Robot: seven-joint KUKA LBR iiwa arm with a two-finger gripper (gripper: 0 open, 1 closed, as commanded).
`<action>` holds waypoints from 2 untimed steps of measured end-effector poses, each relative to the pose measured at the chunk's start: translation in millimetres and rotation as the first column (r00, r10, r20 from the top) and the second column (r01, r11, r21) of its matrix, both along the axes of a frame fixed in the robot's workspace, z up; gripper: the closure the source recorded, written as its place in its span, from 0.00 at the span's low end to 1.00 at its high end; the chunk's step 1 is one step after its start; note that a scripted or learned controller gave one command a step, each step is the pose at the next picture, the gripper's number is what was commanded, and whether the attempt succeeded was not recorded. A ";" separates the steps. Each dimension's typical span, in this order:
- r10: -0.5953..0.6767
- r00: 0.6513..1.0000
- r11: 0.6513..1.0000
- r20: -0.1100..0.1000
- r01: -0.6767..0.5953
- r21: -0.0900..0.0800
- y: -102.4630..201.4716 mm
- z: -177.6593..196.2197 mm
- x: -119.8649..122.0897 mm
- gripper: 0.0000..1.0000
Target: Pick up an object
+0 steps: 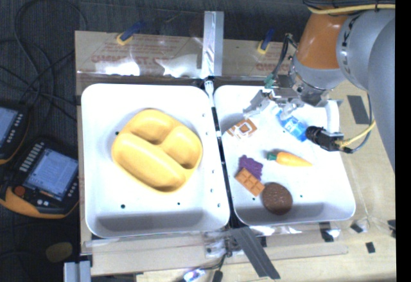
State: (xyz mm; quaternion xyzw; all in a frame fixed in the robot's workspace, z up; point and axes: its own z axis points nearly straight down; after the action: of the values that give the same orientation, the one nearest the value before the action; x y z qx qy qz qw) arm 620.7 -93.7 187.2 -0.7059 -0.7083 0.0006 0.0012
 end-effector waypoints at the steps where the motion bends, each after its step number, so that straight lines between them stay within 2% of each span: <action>1: 0.010 0.999 1.000 0.037 -0.009 -0.007 -62.3 -72.5 13.7 0.00; 2: 0.011 0.999 1.000 0.044 -0.011 -0.005 -60.8 -58.9 16.5 1.00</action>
State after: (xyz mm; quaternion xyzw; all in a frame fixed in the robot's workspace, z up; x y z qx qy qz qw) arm 637.3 -154.5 128.3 -0.7017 -0.7121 -0.0132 -0.0163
